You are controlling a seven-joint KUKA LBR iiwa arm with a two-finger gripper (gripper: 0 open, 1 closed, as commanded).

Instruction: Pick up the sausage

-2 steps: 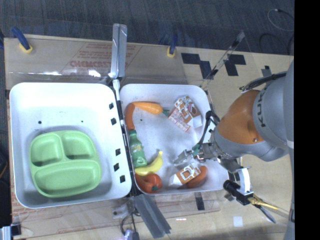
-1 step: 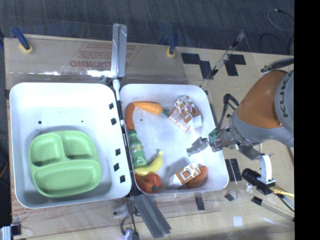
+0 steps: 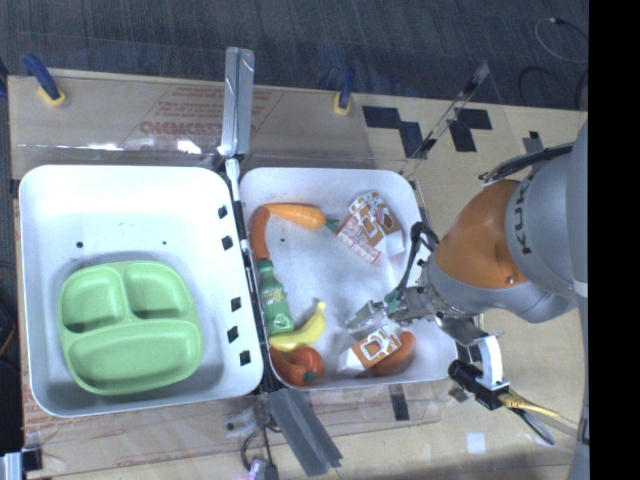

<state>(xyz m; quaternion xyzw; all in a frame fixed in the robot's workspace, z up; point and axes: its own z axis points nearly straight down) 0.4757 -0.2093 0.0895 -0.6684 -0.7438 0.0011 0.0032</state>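
Camera view, one sausage [image 3: 258, 234], one banana [image 3: 300, 331], two bins [image 3: 130, 183].

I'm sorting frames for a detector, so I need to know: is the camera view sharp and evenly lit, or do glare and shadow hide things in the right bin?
Camera view: lighting is even and soft, with mild overall blur. The white bin floor is bright but not blown out. The sausage stays readable along the left wall. The gripper is small and smeared, and the arm shades that corner.

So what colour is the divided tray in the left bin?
Light green divided tray, clearest in the camera view.
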